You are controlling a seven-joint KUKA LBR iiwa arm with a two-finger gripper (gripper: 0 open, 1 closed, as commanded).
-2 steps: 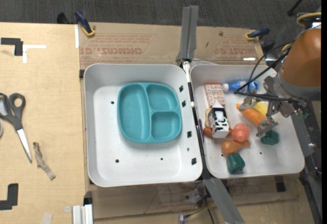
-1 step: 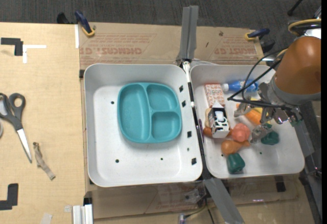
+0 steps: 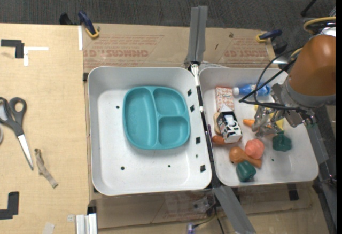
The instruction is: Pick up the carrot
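Carrot (image 3: 249, 122) first: I see a small orange sliver lying on the floor of the right bin (image 3: 299, 174), just left of the gripper (image 3: 265, 123), with its far end hidden against the metal. It looks smooth and tapered, like a plastic toy. My gripper hangs low over the middle of that bin, a cluster of bare grey metal below the arm's orange band (image 3: 320, 64), with black cables looping across it. From this angle I cannot tell how the claw is set, or whether anything sits in it.

Around it the bin is crowded. A tall white carton (image 3: 225, 100) with red print lies flat, a small black-and-white carton (image 3: 230, 126) below it. Nearer the front lie a rounded pink piece (image 3: 255, 147), an orange lump (image 3: 236, 154) and a dark green toy (image 3: 246, 171); another dark green piece (image 3: 281, 143) rests just right of the gripper. A blue-and-white object (image 3: 251, 89) lies near the back wall.

The left bin (image 3: 107, 174) holds a glossy teal divided plate (image 3: 157, 117) with three compartments. Scissors (image 3: 16, 126) lie on the wooden bench (image 3: 43, 83) at far left.
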